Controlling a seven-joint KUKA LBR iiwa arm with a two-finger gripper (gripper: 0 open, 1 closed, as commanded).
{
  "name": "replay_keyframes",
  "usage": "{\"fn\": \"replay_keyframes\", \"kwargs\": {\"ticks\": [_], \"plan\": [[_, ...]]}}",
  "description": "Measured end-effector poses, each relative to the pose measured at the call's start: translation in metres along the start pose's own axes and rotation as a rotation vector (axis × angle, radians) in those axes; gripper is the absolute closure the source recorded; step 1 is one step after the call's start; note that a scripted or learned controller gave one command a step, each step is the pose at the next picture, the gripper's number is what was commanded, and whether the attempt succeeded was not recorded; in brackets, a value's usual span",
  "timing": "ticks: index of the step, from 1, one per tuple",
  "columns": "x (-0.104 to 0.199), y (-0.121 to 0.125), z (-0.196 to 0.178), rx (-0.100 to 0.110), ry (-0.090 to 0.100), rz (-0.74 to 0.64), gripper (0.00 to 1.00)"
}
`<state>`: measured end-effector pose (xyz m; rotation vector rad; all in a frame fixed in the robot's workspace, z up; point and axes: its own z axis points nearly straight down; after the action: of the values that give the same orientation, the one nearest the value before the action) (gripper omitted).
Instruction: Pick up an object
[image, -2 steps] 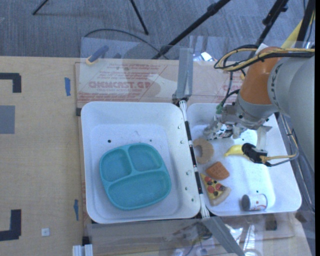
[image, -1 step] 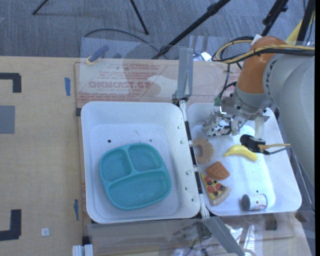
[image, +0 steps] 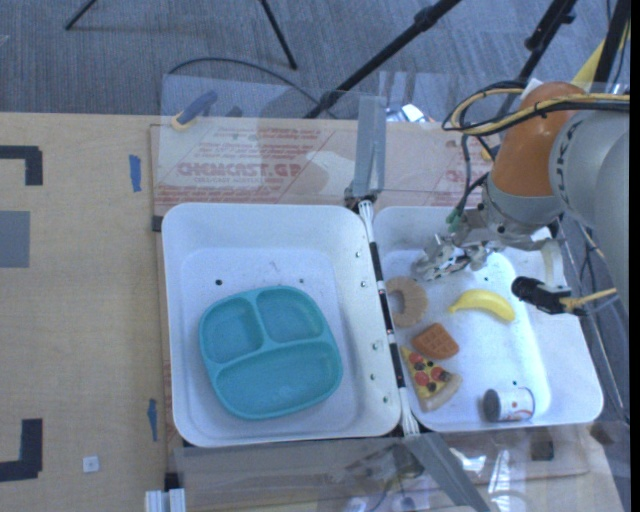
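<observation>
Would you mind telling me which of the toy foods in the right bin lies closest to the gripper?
The bagel: it lies just below and left of the gripper, against the bin's left wall. The banana sits slightly farther; the waffle and pizza slice lie farther down.

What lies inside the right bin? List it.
In the right bin: banana, bagel, waffle, pizza slice, can. The hand and arm cover its far corner.

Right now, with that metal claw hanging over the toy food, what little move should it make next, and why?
Probably sink straight down a little. The gripper hangs at the right bin's far end, nothing visibly between its fingers, with the bagel and banana lying just in front of it.
</observation>
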<state>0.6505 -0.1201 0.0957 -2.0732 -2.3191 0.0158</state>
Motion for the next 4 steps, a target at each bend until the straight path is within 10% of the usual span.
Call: {"fn": "replay_keyframes", "kwargs": {"ticks": [1, 2, 3, 4], "plan": [[0.061, -0.007, -0.089, -0.031, -0.016, 0.042, 1.0], [0.061, -0.007, -0.088, -0.03, -0.016, 0.043, 0.0], [0.032, -0.092, -0.005, -0.028, -0.015, 0.065, 0.0], [0.005, -0.033, 0.011, -0.031, -0.015, 0.163, 0.0]]}}
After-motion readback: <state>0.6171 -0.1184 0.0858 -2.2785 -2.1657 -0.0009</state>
